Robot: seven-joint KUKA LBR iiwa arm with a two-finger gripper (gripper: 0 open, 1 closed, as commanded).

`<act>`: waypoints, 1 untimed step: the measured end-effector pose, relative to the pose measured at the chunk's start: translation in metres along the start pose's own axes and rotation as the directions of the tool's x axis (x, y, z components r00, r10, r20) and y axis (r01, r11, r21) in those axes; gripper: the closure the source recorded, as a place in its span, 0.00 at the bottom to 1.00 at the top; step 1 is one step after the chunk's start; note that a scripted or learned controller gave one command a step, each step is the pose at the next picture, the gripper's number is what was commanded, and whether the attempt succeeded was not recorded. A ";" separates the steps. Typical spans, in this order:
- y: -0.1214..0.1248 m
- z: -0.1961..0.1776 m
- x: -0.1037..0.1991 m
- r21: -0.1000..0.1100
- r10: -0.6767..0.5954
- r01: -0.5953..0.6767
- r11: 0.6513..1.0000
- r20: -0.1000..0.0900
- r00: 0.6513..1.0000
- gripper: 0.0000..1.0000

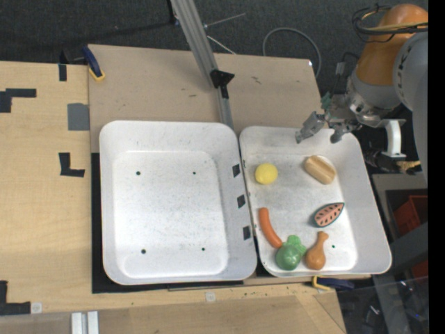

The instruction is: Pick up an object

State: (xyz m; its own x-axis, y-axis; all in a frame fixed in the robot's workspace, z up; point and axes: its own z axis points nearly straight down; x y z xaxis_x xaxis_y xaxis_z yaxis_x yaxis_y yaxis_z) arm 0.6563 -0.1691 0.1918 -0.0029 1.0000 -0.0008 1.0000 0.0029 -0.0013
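The right bin (361, 186) holds several toy foods: a yellow lemon (265, 174), a tan bread roll (320, 169), a watermelon slice (328, 214), an orange carrot (270, 227), a green broccoli (289, 252) and an orange drumstick (317, 251). My gripper (321, 130) hangs over the bin's far right corner, just above and beyond the bread roll. Its two dark fingers are spread apart with nothing between them.
The left bin (167, 200) lies beside the right one. A slanted metal rail (201, 47) rises from behind the bins' junction. Cables and a blue-yellow clamp (93, 64) sit at the far edge of the bench.
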 end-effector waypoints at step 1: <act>0.000 0.000 0.000 0.000 0.000 0.000 1.000 0.000 1.000 0.00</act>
State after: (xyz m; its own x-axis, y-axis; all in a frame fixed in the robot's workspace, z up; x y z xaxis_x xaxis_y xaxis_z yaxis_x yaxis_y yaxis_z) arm 0.6562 -0.1692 0.1919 -0.0027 1.0000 -0.0011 1.0000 0.0027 -0.0017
